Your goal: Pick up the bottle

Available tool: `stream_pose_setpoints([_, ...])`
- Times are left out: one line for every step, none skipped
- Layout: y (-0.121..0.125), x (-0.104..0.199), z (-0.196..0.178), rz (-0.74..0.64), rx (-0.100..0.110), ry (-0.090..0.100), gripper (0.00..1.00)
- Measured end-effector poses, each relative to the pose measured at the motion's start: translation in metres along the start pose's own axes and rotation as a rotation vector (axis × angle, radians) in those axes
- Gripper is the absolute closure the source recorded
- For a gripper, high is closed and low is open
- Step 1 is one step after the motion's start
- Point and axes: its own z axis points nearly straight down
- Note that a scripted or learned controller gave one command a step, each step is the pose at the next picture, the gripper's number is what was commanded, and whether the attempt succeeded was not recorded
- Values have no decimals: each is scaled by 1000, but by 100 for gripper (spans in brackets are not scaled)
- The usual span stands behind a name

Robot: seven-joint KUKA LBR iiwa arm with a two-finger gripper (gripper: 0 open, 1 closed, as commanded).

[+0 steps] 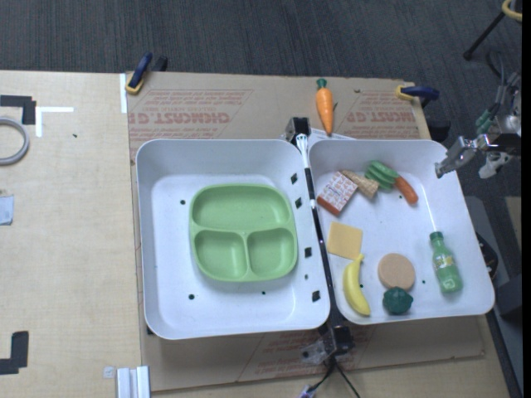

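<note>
Right now my gripper (455, 157) hangs at the upper right corner of the right bin (465, 214), just past its rim; how it is set I cannot tell, since it shows as a small blurred grey shape against the dark floor. Nothing is visible in it.

The bottle (445, 262) I am after lies flat in the right bin, close to the right wall, green with a pale label, its cap pointing toward the far side. It has bare white floor around it. The nearest neighbours are a round tan disc (396, 270) and a dark green lump (397, 301) to its left, both apart from it, so I judge there is room to come down on it without nudging anything. Lying down so near the wall, though, it may roll or leave little space on that side.

The other toys sit further off: a banana (355, 287), a yellow slab (344, 240), and a cluster near the far wall. The left bin (158, 247) holds a green divided plate (245, 233).

My arm reaches in from the right and sits high and retracted, well short of the bottle. The approach, as I read it, is not yet begun.
</note>
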Motion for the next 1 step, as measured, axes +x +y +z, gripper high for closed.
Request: stream_pose_setpoints([1,0,-10,-2,-1,-2,100])
